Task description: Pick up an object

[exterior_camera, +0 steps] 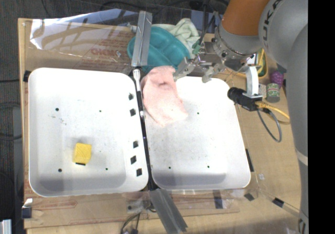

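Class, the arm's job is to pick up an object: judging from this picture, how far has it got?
Done: the gripper has reached the right bin's far edge, beside the pink cloth. In hand: nothing shows between its fingers. Left: grasping and lifting; the pink cloth lies in the right bin, the yellow block in the left bin.

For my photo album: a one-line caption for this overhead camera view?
Robot arm's gripper hovers by a pink cloth in the right bin.

Right bin (230,170): floor open except pink cloth (162,97) at its far-left corner. Left bin (47,86): open apart from yellow block (82,153) near front. Teal cloth (157,47) heaped behind the bins.
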Action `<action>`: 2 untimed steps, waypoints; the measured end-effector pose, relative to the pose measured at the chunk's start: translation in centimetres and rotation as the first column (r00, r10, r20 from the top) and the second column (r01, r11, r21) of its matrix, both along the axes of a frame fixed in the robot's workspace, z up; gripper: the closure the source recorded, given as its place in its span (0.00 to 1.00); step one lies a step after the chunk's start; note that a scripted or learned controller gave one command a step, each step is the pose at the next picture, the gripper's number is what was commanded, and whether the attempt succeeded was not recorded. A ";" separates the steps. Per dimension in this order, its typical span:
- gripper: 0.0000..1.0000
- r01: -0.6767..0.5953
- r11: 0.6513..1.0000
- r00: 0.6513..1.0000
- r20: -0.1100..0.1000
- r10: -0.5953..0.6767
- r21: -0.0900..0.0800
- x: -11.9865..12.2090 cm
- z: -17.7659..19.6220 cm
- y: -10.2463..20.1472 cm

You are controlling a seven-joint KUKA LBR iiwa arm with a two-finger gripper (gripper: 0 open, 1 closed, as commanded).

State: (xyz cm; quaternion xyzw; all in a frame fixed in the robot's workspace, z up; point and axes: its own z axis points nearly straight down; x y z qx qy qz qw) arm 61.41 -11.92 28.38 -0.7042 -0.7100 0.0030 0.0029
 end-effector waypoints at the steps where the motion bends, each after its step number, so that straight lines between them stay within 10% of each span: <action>1: 0.00 -0.152 0.988 0.988 -0.001 0.152 0.001 -1.5 -11.8 -0.2; 2: 0.00 -0.164 0.986 0.986 0.007 0.164 0.000 3.8 -19.1 -3.0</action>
